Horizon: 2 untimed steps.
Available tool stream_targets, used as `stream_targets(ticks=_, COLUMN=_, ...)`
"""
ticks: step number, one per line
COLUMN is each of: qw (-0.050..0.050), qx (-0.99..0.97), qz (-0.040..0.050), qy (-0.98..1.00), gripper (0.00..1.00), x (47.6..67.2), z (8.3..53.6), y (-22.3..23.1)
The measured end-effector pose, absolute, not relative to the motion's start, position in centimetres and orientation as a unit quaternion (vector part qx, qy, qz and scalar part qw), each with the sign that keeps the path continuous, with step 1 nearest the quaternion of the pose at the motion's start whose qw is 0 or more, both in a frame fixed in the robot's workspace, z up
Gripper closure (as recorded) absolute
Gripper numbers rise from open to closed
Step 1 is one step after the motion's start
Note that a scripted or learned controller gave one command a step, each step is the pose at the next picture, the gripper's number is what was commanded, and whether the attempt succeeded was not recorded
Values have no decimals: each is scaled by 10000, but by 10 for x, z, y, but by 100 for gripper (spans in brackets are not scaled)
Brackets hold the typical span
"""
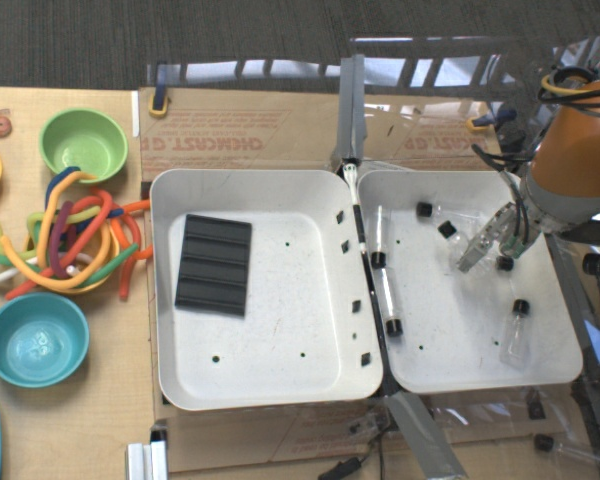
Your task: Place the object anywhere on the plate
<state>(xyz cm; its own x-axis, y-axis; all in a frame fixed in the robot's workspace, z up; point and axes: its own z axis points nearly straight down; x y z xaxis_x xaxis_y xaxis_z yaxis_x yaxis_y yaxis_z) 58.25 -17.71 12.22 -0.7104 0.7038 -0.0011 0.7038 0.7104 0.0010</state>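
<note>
I have the gripper [490, 243] low over the right bin [555, 363], near its upper right part, with the arm [570, 158] coming in from the right. Whether it is open or closed I cannot tell; the metal blurs into the clear plastic under it.

The object is one of the clear vials with black caps scattered in that bin. One vial [518, 328] lies near the lower right, well apart from the gripper. Two long tubes [380, 273] lie along the left wall. Loose caps [424, 209] or short vials sit near the top, and something clear sits just beside the gripper; I can't say whether it is touched.

The plate I take to be the dark ribbed slab [214, 265] in the left bin [260, 388], on its left side, with nothing on it. So I judge the task not yet done.

What worries me:
- The vials are transparent and round. A grasp could close on air, or pinch one off-centre and squirt it away.
- Things are crowded near the gripper, so it could nudge a neighbour or catch two.
- The carry must cross the raised rims where the bins meet; a low path could knock the vial loose.
- Released on the ribbed slab, a vial could roll off if it lies along the grooves' slope.
</note>
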Motion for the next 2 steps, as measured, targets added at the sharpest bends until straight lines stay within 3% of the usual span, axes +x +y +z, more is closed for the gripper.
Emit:
stream_targets(ticks=1, qw=10, qx=6666, qz=-7, qy=7454, gripper=100, x=588, z=174, y=-223)
stream_targets(ticks=2, qw=-9, qx=6561, qz=-5, qy=7547, gripper=100, x=477, z=166, y=-222)
